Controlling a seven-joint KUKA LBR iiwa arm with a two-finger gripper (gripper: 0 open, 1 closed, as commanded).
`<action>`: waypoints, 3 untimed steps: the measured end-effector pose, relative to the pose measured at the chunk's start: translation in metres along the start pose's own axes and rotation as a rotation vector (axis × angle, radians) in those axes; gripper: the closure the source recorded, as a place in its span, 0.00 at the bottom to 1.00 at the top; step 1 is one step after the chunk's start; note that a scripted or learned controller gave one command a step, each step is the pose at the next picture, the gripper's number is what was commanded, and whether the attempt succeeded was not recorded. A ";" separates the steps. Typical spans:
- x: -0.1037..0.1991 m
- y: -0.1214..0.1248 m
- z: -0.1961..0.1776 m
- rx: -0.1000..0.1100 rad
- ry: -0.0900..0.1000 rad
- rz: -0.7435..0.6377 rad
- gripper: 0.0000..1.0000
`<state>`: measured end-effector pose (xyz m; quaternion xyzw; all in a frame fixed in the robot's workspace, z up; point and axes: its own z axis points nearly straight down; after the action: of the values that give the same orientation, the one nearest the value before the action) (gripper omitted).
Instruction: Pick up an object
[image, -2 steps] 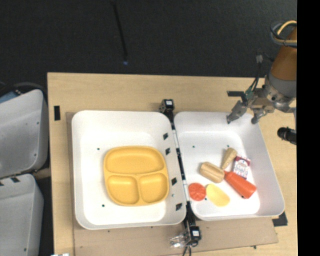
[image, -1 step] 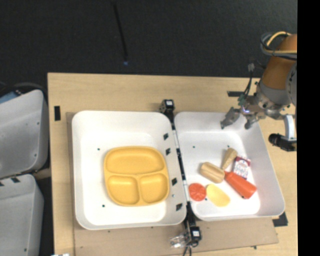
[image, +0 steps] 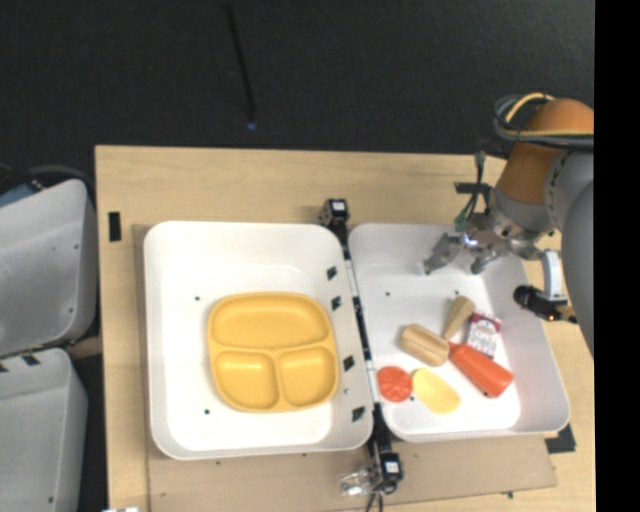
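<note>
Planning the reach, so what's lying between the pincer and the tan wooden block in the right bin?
Bare white bin floor in the camera view; nothing lies between the pincer and the tan wooden block.

Robotics laboratory test cell. A light wooden bench (image: 250, 185) on a dark floor carries two shallow white bins (image: 175, 300) side by side, joined by black clips, with a grey industrial arm (image: 545, 170) (orange band above the wrist) reaching in from the right. The contents are toy-like props: a yellow divided tray (image: 272, 350) and small plastic food items (image: 440, 355).
</note>
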<state>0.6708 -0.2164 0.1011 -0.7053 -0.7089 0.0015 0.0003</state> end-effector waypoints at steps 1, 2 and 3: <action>-0.002 0.002 -0.016 -0.008 -0.006 -0.003 1.00; -0.001 -0.005 -0.065 -0.009 0.000 0.006 1.00; -0.005 0.006 -0.121 -0.010 -0.001 -0.001 1.00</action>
<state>0.6772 -0.2216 0.2217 -0.7050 -0.7092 -0.0018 -0.0037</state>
